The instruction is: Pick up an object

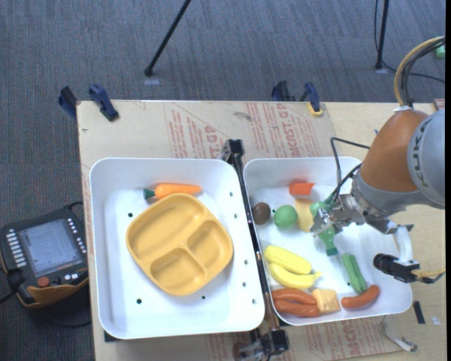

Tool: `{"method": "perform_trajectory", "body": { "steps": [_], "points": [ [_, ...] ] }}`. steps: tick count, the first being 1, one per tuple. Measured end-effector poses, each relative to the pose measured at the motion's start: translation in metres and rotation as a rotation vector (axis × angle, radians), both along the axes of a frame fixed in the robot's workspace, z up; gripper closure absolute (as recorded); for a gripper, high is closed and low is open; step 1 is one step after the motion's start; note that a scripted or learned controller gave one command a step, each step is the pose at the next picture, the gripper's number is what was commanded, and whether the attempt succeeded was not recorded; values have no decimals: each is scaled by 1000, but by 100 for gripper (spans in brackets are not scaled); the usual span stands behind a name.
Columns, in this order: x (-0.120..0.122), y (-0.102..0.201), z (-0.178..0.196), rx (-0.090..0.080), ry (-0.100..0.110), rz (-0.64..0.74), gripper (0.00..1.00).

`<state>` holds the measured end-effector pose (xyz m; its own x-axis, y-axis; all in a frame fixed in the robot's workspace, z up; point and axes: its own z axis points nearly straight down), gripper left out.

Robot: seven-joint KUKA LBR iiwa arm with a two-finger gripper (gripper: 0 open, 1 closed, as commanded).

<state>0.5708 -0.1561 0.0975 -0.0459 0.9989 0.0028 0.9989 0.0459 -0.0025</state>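
Observation:
My gripper (325, 226) is low in the right bin (383, 307), near its middle, on the grey arm with the orange band (395, 156). A small green piece (329, 242) pokes out just below it; whether it is held is not visible. Close on the left lie a green round fruit (286, 216), a pale yellow piece (306, 216) and a brown ball (261, 213). An orange piece (301, 189) lies toward the back. In front are two bananas (289, 268), a green stick (352, 271), sausages (295, 303), a cheese cube (327, 300) and another sausage (359, 298).
The left bin (105, 277) holds a yellow divided plate (180, 243) and a carrot (173, 190) behind it. A pendant (41, 250) lies on the floor at the left. Clamps (308, 96) sit on the bench's back edge. A black fitting (395, 265) hangs by the right bin's right wall.

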Motion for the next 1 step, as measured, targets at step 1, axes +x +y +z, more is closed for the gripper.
{"method": "perform_trajectory", "body": {
  "steps": [1],
  "points": [
    [-7, 41, 121, -2, -1, -200, 100]
  ]
}}
